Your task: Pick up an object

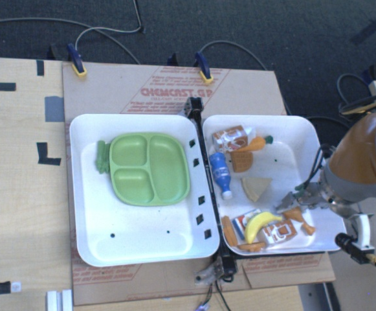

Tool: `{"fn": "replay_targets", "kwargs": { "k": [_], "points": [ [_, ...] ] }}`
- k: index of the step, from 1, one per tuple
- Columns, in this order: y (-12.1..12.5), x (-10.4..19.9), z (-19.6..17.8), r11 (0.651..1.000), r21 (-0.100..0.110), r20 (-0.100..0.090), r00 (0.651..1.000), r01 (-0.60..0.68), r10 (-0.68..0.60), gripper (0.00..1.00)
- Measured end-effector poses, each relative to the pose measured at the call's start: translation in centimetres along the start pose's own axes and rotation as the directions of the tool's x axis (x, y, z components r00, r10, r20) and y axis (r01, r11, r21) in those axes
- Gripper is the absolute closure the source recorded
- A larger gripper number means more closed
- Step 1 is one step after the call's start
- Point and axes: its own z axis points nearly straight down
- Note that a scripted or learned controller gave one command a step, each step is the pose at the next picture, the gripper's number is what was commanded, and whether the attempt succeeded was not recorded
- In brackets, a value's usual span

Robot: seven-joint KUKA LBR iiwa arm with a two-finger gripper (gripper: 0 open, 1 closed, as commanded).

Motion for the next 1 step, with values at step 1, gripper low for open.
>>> {"fn": "replay_targets", "kwargs": {
  "k": [1],
  "points": [
    [6.41, 7.34, 1.07, 1.000, 0.001, -0.004, 1.000, 0.003, -0.003, 1.00]
  ]
}}
